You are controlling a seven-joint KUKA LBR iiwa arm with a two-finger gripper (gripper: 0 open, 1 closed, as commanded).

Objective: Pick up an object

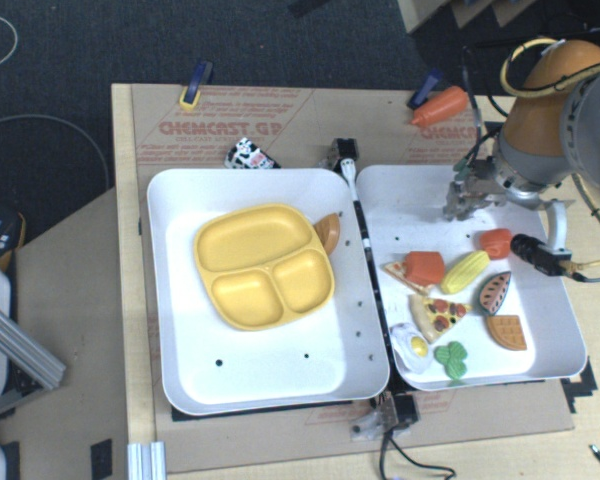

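My gripper [468, 206] hangs over the far part of the right bin [400, 193], above bare white floor, and nothing shows in its grasp. Toy food lies nearer the front of that bin. A small red block [496, 242] is closest, just right of and in front of the gripper. Beyond it lie an orange-red piece [424, 266], a yellow corn cob [465, 271], a watermelon slice [493, 293], a pizza slice [438, 315], a brown waffle [508, 332], a fried egg [413, 345] and a green broccoli [452, 359].
The left bin [180, 348] holds a yellow divided plate [265, 265] with a brown piece [327, 233] at its right rim. On the bench behind the bins lie an orange carrot [440, 106] and a black-and-white toy [250, 155].
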